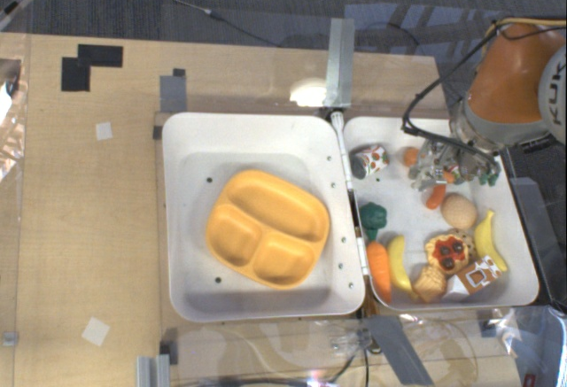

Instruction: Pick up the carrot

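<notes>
Carrot (378, 267) lies lower left in the right bin (523, 288), wedged against a banana (398, 263), so the gripper (449, 171), whose clench I cannot tell, may snag both.

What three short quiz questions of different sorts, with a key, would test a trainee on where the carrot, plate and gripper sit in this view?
1. True or false: the carrot lies in the right bin.
2. What does the left bin hold? A) yellow plate B) banana C) broccoli
3. Fill in: the gripper hangs over the ___ bin.

Key: 1 true; 2 A, the yellow plate; 3 right.
</notes>
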`<state>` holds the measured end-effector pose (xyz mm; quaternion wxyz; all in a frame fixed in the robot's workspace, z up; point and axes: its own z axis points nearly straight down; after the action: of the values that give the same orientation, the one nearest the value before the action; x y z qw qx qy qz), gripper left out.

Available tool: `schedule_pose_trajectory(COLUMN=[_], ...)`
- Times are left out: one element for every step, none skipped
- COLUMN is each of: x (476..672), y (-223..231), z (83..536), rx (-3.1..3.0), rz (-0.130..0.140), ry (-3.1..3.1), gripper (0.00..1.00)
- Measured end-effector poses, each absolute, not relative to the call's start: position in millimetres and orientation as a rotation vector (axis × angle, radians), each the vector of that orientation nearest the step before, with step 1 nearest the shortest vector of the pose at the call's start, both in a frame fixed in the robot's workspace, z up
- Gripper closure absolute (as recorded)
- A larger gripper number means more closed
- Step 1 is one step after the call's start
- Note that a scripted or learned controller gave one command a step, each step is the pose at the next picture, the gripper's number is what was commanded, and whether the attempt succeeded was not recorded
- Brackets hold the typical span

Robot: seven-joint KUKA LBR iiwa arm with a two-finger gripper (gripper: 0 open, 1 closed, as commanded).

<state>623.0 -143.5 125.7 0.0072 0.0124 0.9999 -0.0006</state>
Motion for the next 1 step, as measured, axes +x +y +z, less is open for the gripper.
schedule_pose_trajectory(x=[658.6], y=[-191.8], z=[197.1], rx=[0.499], rz=[-0.002], ry=[3.085], gripper=[1.0])
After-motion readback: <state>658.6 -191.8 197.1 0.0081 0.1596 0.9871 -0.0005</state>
